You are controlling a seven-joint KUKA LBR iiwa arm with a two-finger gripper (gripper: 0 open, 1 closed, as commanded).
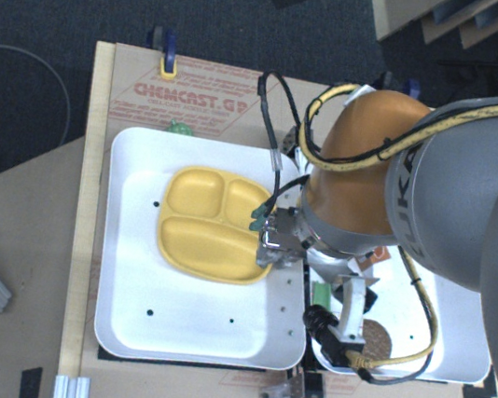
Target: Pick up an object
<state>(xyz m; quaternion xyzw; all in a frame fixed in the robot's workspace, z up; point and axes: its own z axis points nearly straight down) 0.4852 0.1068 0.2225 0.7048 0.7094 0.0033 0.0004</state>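
The yellow divided plate lies flat in the left bin, a little above the middle of the frame and toward the bin's right wall. It looks like a moulded plastic dish with three compartments, so I judge it to be light, stiff and not fragile, but smooth and probably slippery. The flat floor of each compartment gives nothing to pinch. The better places to take hold are the outer rim or one of the raised ridges between the compartments, where two fingers can close from both sides.

The gripper is at the right edge of the plate, near its rim, under the arm's orange band. If it is open or closed I cannot tell, because the wrist and cables cover it

In the right bin, toward the lower right of the frame, a round brown object is partly visible behind the cables
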